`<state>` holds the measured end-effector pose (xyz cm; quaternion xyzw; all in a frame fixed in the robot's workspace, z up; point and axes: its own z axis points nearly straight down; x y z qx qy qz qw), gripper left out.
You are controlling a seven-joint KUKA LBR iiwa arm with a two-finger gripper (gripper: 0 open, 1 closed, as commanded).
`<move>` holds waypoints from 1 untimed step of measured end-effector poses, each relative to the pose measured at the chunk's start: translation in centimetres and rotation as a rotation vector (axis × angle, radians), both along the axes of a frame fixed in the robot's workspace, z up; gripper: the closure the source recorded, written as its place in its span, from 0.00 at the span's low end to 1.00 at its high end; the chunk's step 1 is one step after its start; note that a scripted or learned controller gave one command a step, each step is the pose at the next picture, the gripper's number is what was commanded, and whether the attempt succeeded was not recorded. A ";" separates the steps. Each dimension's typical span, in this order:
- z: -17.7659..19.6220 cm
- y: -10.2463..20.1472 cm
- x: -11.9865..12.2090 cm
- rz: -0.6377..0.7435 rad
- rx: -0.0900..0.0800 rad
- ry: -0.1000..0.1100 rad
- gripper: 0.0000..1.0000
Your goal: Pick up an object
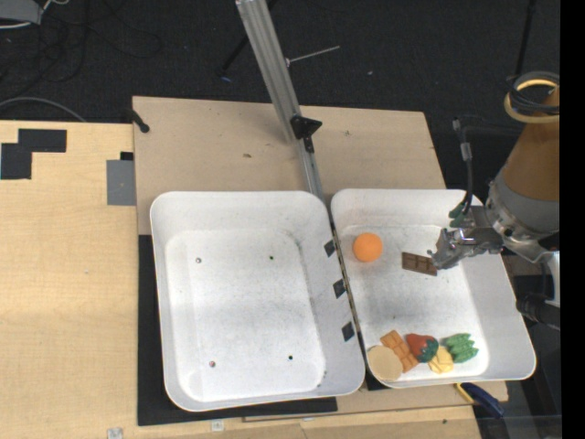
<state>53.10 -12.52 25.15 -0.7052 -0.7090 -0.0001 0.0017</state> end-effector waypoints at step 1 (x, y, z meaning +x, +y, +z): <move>-1.3 5.0 1.1 -0.001 0.000 0.003 1.00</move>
